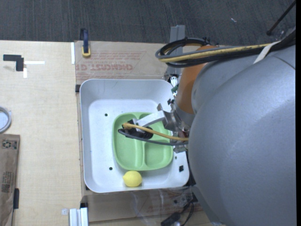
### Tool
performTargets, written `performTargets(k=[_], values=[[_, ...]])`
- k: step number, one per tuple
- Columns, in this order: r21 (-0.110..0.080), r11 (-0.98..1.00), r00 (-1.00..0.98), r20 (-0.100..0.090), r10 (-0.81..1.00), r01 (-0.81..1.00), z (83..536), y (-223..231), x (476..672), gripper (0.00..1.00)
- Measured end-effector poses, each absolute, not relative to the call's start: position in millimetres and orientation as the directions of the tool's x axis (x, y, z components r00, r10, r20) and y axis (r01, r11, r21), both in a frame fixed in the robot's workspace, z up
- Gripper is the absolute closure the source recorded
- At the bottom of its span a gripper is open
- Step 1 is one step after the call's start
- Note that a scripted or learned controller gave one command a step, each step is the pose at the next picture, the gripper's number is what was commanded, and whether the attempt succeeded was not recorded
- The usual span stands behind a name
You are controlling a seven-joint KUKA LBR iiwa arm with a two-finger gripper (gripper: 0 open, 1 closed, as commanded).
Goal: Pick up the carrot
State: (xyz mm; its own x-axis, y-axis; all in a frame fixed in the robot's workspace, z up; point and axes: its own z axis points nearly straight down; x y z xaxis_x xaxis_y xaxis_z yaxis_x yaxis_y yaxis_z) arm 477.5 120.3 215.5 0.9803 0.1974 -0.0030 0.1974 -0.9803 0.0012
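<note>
carrot: not discernible | white bin (94, 140): green divided tray (141, 159), yellow lemon (132, 178) beside it | gripper (134, 132): dark, over tray, finger state cannot be told

We see a light wooden bench (42, 102) under everything. On it sits a white bin (96, 126), near the middle of the surface. A brown cardboard sheet (117, 62) lies flat just behind the bin, toward the far edge. At the left edge rest a roll of tape (3, 120) and a brown paper bag (8, 164).
</note>
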Motion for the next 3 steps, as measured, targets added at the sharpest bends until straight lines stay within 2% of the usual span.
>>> performTargets(k=[1, 2, 3], values=[[-0.001, -0.910, 0.910, -0.007, 0.414, 0.414, 213.1, 56.0, 477.2, 1.00], [-0.003, -0.817, 0.817, -0.007, 0.576, 0.576, 208.3, 24.2, 483.9, 1.00], [-0.002, -0.507, 0.507, -0.004, 0.862, 0.862, 225.6, 9.3, 540.1, 1.00]])
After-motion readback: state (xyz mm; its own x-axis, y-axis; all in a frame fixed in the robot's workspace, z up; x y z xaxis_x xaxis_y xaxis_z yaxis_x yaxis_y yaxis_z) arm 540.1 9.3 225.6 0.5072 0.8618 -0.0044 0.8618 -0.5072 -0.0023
